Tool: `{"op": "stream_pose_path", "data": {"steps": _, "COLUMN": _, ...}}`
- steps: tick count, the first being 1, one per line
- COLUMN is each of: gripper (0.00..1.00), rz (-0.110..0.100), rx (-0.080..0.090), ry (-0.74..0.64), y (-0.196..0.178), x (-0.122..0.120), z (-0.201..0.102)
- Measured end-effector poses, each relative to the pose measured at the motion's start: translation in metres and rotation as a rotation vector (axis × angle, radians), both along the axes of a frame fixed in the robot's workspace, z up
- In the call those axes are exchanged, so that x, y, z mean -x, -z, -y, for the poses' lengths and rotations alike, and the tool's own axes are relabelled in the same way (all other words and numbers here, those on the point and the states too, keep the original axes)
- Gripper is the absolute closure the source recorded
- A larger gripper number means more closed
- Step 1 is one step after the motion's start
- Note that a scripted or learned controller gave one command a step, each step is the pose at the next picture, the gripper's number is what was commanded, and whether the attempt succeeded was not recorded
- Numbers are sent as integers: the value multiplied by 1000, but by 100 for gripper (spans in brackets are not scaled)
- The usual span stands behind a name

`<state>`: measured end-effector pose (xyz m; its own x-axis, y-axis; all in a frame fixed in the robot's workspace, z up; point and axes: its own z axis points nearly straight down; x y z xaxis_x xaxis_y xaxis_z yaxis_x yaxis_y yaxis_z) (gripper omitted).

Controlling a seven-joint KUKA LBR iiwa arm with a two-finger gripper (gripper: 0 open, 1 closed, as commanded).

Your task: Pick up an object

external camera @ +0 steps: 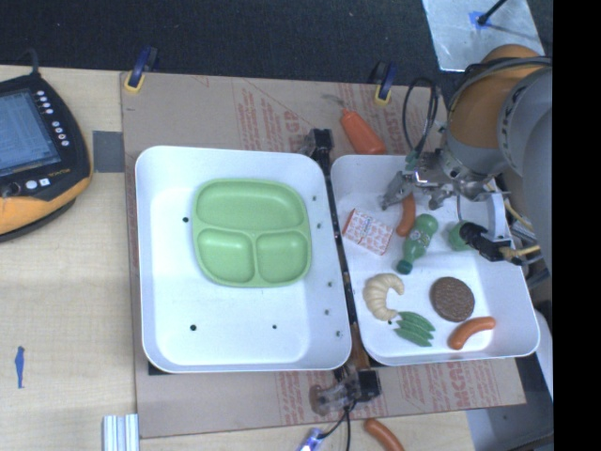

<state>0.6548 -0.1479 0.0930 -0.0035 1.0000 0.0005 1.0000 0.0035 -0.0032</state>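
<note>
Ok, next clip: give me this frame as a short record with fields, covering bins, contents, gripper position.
left bin: holds a green divided plate
right bin: green bottle, croissant, brown cookie, sausage, pea pod, red-patterned packet
gripper: over the right bin's far end, above a small orange piece
grasp: none visible
outside bins: carrot, tablet

The left bin (160,280) is white and bears a pale green divided plate (252,230). In the white right bin (512,294), at twelve o'clock lies a green bottle (416,242); at nine a red-and-white patterned packet (367,230); at six a cream croissant (382,294), green pea pods (414,327), a brown cookie (453,298) and an orange-red sausage (470,332).
</note>
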Motion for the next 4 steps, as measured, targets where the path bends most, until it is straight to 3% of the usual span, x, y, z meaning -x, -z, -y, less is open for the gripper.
{"op": "stream_pose_path", "data": {"steps": 1, "gripper": 0, "rz": 4, "rx": 2, "ry": 1, "y": 0, "x": -2, "z": 12}}
{"op": "stream_pose_path", "data": {"steps": 2, "gripper": 0, "rz": 0, "rx": 0, "ry": -1, "y": 0, "x": -2, "z": -8}}
{"op": "stream_pose_path", "data": {"steps": 3, "gripper": 100, "rz": 0, "rx": 1, "ry": -3, "y": -11, "x": -2, "z": -7}}
{"op": "stream_pose_path", "data": {"steps": 4, "gripper": 100, "rz": 2, "rx": -1, "ry": -1, "y": -118, "x": 2, "z": -86}}
